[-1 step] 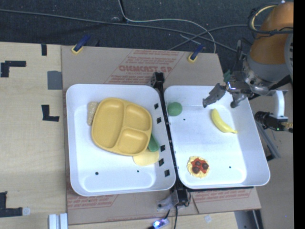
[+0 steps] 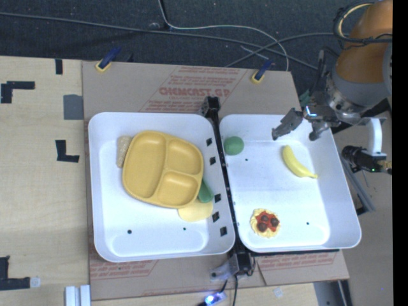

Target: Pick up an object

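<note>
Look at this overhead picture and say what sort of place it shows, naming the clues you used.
Most likely a robotics lab test bench. A robot arm reaches over two white bins holding toy food, such as a banana and a yellow divided plate. Cardboard is clamped under the bins, and cables trail behind.

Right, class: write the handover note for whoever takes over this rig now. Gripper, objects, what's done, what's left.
Gripper: open, holding nothing, at the far edge of the right bin.
Right bin: banana just below the gripper, green ball by the divider, small pizza toy near the front.
Left bin: yellow divided plate lying over a few smaller items.
Done: nothing picked yet.
Left: grasp an object and lift it; the banana looks nearest.
</note>
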Motion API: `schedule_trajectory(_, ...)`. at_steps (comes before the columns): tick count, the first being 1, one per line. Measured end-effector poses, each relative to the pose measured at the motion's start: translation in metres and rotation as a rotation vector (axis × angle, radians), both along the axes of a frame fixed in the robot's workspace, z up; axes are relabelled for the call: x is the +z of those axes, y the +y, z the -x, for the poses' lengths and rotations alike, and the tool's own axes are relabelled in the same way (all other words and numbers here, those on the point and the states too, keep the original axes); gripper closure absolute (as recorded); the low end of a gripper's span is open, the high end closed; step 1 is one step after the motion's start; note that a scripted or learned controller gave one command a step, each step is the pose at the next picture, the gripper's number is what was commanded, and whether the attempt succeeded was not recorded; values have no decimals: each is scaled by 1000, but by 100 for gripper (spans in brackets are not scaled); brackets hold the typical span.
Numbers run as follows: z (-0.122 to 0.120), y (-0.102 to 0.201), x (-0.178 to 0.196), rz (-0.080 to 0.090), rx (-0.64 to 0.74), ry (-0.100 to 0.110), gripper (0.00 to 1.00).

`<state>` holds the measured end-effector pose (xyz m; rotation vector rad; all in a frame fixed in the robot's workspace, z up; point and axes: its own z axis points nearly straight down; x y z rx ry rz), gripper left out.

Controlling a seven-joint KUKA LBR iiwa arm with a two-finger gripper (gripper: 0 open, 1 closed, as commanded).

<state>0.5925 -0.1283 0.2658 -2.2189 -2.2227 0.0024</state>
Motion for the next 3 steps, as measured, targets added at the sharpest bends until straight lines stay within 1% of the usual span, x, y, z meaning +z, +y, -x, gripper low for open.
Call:
schedule_trajectory(1, -2, -8, -59, 0, -2, 4, 0)
schedule_trajectory(2, 1, -1, -121, 0, 0, 5, 0)
schedule_trajectory(3, 2, 6, -182, 1, 0, 1, 0)
